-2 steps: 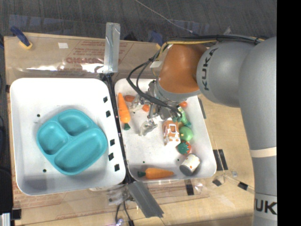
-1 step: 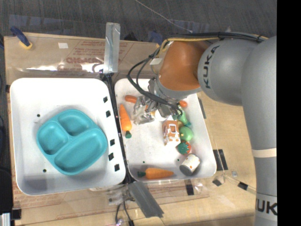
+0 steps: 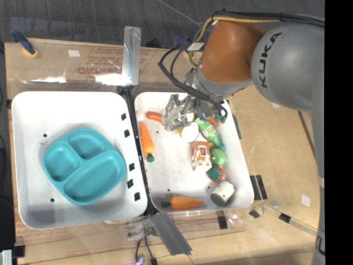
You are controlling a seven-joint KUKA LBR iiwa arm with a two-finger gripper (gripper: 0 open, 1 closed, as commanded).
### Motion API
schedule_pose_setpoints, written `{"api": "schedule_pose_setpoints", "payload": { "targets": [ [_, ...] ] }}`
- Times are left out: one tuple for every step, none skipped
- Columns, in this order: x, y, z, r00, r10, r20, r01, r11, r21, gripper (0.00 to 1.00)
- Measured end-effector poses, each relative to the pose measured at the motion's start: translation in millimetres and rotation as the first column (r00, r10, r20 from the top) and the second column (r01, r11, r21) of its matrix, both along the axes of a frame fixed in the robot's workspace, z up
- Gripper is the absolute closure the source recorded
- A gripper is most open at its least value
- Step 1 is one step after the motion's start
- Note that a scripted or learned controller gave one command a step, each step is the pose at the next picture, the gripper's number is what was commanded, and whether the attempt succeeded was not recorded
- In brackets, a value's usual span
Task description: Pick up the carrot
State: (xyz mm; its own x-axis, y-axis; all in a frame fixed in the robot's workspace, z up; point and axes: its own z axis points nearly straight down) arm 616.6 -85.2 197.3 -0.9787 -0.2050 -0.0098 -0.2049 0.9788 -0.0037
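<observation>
Two orange carrots lie in the right bin (image 3: 165,173). One carrot (image 3: 146,139) with a green stem end rests along the bin's left wall. A second carrot (image 3: 185,203) lies by the front wall. My gripper (image 3: 175,115) hangs over the bin's upper middle, to the right of and above the left carrot. A short orange piece (image 3: 154,116) shows just left of the fingers. Nothing is visibly held between them.
A teal divided plate (image 3: 83,164) sits in the left bin (image 3: 33,115). Near my gripper in the right bin lie a white round item (image 3: 190,132), green toy vegetables (image 3: 211,132), a small carton (image 3: 201,154), a strawberry (image 3: 215,174) and a white cup (image 3: 223,192).
</observation>
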Motion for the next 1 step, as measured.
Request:
{"api": "schedule_pose_setpoints", "payload": {
  "targets": [
    [16.0, 2.3, 154.4, 0.979, 0.202, 0.003, -0.202, 0.979, -0.004, 1.00]
  ]
}}
